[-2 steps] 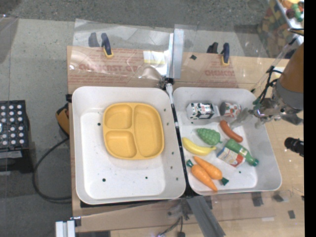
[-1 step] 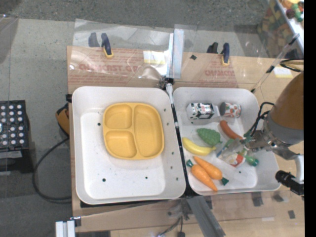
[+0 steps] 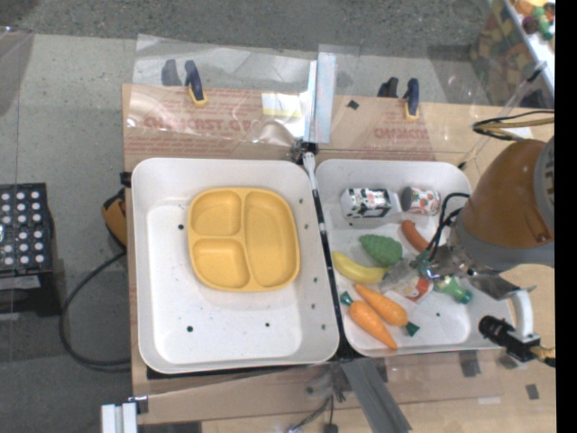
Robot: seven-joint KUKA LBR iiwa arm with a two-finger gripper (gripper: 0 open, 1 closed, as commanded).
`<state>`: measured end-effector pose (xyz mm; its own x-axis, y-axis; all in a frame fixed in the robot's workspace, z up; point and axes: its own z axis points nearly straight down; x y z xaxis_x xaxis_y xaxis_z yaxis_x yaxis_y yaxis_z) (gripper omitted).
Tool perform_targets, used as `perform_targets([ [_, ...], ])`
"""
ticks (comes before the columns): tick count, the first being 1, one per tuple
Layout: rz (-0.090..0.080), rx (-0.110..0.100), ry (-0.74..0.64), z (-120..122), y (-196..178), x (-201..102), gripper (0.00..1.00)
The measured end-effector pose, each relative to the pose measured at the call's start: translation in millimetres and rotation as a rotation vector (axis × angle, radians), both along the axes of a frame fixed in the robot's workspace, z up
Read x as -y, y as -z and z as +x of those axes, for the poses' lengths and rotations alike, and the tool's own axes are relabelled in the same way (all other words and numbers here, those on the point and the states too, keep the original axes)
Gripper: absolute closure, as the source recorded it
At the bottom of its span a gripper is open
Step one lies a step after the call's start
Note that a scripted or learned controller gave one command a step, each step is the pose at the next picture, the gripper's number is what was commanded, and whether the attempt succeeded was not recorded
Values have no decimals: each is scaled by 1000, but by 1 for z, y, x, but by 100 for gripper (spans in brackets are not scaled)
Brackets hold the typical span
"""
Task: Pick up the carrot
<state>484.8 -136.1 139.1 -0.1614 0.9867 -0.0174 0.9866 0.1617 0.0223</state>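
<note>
Two orange carrots lie side by side near the front of the right bin (image 3: 451, 177). One carrot (image 3: 380, 304) has a green stub at its right end, and the other carrot (image 3: 370, 325) lies just in front of it. My gripper (image 3: 422, 272) hangs low over the middle of that bin, right of and slightly behind the carrots, among small items. The arm's orange band (image 3: 507, 207) rises behind it at the right. Nothing orange shows in the gripper.
The right bin also holds a yellow banana (image 3: 355, 267), a green leafy piece (image 3: 381, 248), an orange-red sausage shape (image 3: 414, 234), a black-and-white toy (image 3: 367, 202), a small can (image 3: 422, 200) and a green item (image 3: 453, 290). A yellow divided plate (image 3: 243, 239) sits in the left bin (image 3: 162, 269).
</note>
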Motion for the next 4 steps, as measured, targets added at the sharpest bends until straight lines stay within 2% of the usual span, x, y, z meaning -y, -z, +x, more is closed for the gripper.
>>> perform_targets([
  [1, 2, -9, -111, -1, 42, -37, 0],
  [2, 13, -27, -10, -6, 18, -42, 0],
  [3, 6, -26, -410, -6, 46, -41, 0],
  [4, 10, -24, -292, -5, 46, -40, 0],
])
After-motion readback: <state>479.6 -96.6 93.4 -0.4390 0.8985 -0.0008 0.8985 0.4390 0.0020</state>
